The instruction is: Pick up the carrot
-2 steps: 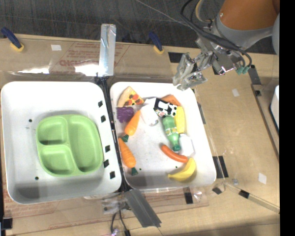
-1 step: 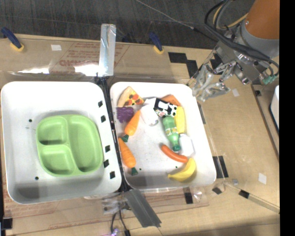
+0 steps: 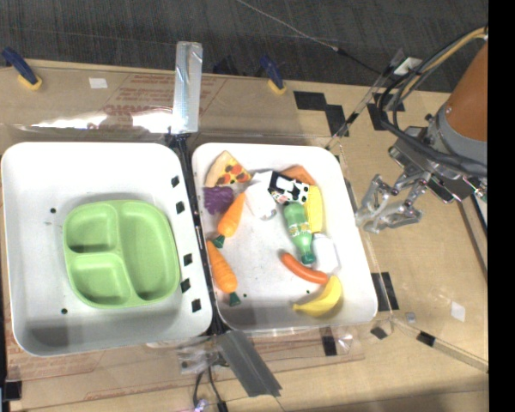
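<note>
Right of frame, mid-height: gripper (image 3: 393,206) sits over the bare bench, outside the right bin (image 3: 354,230), just beside its right wall. Can't tell how its claw stands, too small and cluttered; nothing visibly held. Two carrots in the right bin: carrot (image 3: 221,269) lies along the left wall, lower part, tilted; second carrot (image 3: 231,215) above it, touching the purple toy (image 3: 218,198). Pizza slice (image 3: 227,172) at the bin's upper left. Green bottle (image 3: 298,231) centre, red chili (image 3: 305,270) below it, banana (image 3: 323,299) lower right corner. Left bin (image 3: 26,230) holds a green divided plate (image 3: 120,252).
</note>
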Controlling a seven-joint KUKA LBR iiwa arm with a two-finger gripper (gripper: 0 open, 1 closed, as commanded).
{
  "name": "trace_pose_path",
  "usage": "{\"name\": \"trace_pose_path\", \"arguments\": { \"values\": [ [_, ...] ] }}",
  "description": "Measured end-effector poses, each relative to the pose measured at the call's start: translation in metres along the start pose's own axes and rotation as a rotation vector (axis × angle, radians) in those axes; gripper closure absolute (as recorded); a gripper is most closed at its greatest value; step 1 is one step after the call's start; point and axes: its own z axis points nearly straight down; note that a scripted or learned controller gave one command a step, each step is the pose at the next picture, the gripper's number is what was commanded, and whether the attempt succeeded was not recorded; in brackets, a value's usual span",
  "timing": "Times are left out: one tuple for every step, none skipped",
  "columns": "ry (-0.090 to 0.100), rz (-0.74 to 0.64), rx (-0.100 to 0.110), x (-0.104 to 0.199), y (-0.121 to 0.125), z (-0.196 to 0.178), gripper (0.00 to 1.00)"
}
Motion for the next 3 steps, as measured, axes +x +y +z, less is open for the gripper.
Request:
{"name": "trace_pose_path", "arguments": {
  "values": [
    [-0.002, -0.004, 0.003, -0.002, 0.0, -0.011, 1.0],
    [-0.002, -0.007, 0.006, -0.003, -0.001, -0.022, 1.0],
    [-0.004, -0.011, 0.009, -0.004, -0.002, -0.033, 1.0]
  ]
}}
